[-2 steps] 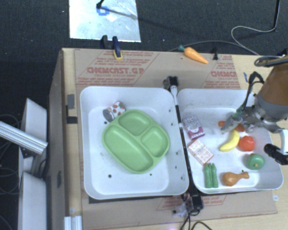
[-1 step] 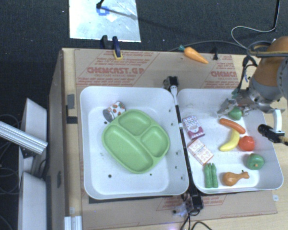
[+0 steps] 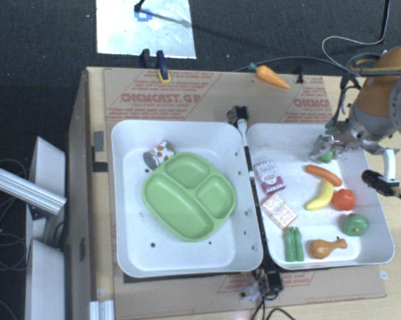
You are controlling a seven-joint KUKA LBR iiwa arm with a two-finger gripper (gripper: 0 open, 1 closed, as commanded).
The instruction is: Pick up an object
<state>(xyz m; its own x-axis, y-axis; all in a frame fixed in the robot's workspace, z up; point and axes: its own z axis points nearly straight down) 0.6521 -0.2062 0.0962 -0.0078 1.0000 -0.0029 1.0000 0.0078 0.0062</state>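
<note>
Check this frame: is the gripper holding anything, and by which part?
Cannot be told. The gripper sits low in the right bin with something green at its tip, but a grasp isn't clear.

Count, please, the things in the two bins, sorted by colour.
Green: 3, plate, beans, pepper
Red or orange: 2, sausage, tomato
Yellow: 1, banana
Brown: 1, drumstick
Red-and-white: 3, can, two boxes
Total: 10

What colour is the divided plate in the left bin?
Light green. The three-compartment plastic plate lies in the shallow white left bin, clearest in the camera view.
</note>
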